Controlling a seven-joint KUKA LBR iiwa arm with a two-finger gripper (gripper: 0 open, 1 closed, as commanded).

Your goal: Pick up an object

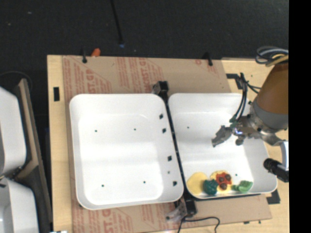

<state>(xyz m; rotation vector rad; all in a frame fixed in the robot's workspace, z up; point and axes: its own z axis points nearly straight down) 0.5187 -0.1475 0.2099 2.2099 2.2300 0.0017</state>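
In the right bin (204, 106), several small objects cluster along the near edge. They are a pale yellow round piece (196, 181), a teal lump (210, 187), a red and yellow piece (223, 177) and a green piece (244, 185). My gripper (227, 140) hangs over the middle of the right bin, above and behind the cluster and apart from it. Its fingers are spread open with nothing between them. The orange-banded wrist (274, 93) reaches in from the right.
The left bin (121, 149) sits beside the right one, with a row of black clips (167, 130) along the divide. Both bins rest on a cardboard sheet (121, 76). Cables (240, 89) run near the wrist.
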